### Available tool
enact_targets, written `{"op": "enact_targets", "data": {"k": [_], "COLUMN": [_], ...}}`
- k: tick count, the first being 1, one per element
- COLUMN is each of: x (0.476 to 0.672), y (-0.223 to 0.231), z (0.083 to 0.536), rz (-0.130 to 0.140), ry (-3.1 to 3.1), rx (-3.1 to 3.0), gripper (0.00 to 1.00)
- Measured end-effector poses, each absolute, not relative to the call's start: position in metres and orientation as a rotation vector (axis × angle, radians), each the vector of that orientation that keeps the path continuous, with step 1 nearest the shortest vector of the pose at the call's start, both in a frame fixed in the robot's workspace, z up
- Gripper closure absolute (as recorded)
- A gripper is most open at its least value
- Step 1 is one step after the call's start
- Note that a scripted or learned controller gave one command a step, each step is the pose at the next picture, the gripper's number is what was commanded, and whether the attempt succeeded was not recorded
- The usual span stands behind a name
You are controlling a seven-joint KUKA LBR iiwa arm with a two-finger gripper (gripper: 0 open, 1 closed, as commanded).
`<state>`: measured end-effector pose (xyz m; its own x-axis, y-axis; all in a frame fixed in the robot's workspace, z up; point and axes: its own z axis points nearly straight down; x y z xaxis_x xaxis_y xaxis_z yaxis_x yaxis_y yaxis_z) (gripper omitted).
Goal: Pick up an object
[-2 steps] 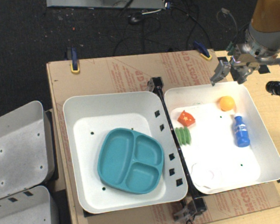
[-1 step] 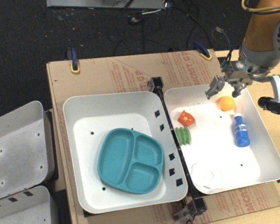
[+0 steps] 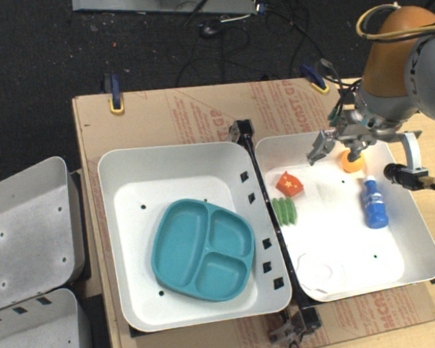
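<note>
A: Where is the tool?

B: Over the right white bin, fingers spread wide, holding nothing, just beside the small orange rounded object.

A: How will that handle?

B: Probably light, stiff and smooth; grip across its middle. The blue plastic bottle lies near.

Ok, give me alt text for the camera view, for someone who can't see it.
The gripper hovers over the right bin, beside an orange object, with a blue bottle, red piece and green piece. The left bin holds a teal divided plate.
</note>
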<state>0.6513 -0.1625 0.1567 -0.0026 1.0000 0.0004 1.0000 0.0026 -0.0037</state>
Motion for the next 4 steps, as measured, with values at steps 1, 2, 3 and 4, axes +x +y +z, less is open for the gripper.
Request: {"op": "enact_targets", "data": {"k": [1,2,3,4], "x": [0.645,0.648,0.655,0.656], "y": [-0.161,-0.162,-0.169,-0.162], "z": [0.094,0.108,0.167,0.229], "rz": [0.006,-0.002,-0.004,-0.007], "ry": [-2.218,-2.224,-2.226,-2.231], "rx": [-2.218,-2.223,-2.224,-2.223], "gripper": [0.0,1.0,1.0,1.0]}}
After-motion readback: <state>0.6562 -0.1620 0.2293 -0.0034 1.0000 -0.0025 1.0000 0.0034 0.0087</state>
